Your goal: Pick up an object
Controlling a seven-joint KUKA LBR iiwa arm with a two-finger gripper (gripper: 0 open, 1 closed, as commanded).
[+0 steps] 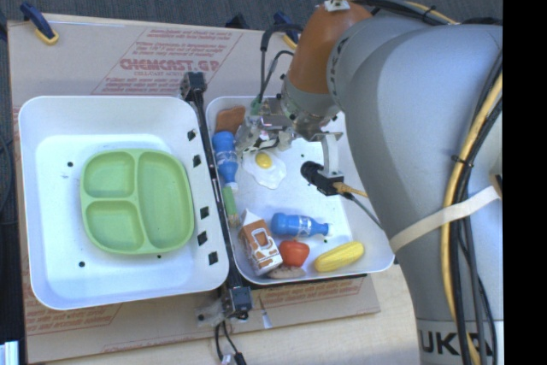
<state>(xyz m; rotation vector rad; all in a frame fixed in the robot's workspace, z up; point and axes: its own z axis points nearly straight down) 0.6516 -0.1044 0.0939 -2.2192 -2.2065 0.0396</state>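
The arm reaches in from the right and its claw (261, 131) hangs low at the far end of the right bin (369, 239), just above the fried egg (266, 169); whether it is open or closed I cannot tell; nearer me lie a blue bottle (298, 225), a tomato (294, 253) and a corn cob (339, 256); the left bin (43, 184) holds a green divided plate (137, 201).

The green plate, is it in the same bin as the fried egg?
No. The green plate lies in the left bin, while the fried egg lies in the right bin.
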